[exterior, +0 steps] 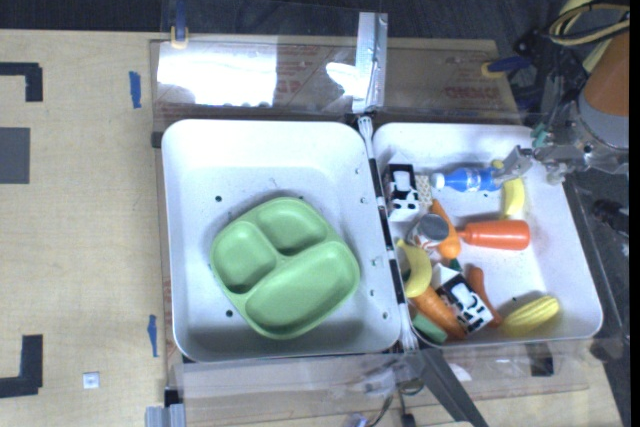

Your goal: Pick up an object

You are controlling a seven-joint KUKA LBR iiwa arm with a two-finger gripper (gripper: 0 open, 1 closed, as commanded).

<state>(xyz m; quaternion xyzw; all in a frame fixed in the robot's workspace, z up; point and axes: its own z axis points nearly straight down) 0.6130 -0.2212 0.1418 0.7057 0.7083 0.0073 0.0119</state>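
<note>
Camera view: gripper (pixel 528 158) hovers over the right bin (pixel 585 290) — approach step; grip state unreadable — next, descend onto the banana (pixel 513 199).

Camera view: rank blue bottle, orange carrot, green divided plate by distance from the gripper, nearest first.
Measured from the gripper, at the right bin's upper right corner:
1. Blue bottle, upper part of the right bin, just left of the gripper.
2. Orange carrot, middle of the right bin, below the bottle.
3. Green divided plate, left bin, far across the divider.
</note>
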